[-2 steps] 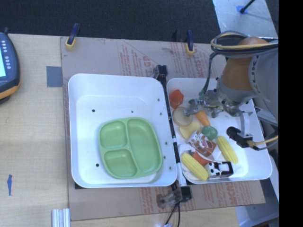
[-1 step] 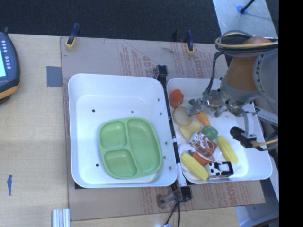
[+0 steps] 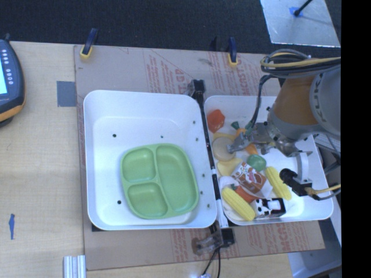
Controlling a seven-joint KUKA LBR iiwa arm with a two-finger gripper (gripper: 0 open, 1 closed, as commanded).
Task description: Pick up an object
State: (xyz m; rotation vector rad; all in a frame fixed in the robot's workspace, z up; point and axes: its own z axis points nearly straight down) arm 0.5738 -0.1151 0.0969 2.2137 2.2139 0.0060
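The right bin point(image 3: 322, 213) holds several toy foods. Among them are a red-orange piece point(image 3: 216, 119), a pale yellow disc point(image 3: 222, 149), a green lump point(image 3: 257, 162), a red and white packet point(image 3: 250, 178), two corn cobs point(image 3: 237, 203) point(image 3: 278, 183) and a black and white item point(image 3: 269, 207). My gripper point(image 3: 239, 143) reaches in from the right and sits low over the yellow disc's right edge, near a small orange piece point(image 3: 253, 149). The wrist hides what lies right under it.
The left bin point(image 3: 98, 114) holds a light green divided plate point(image 3: 158, 180). A black divider clamp point(image 3: 198, 87) sits between the bins at the back. A handheld pendant point(image 3: 8, 80) lies at the far left of the bench. Cables point(image 3: 301, 59) loop over the arm.
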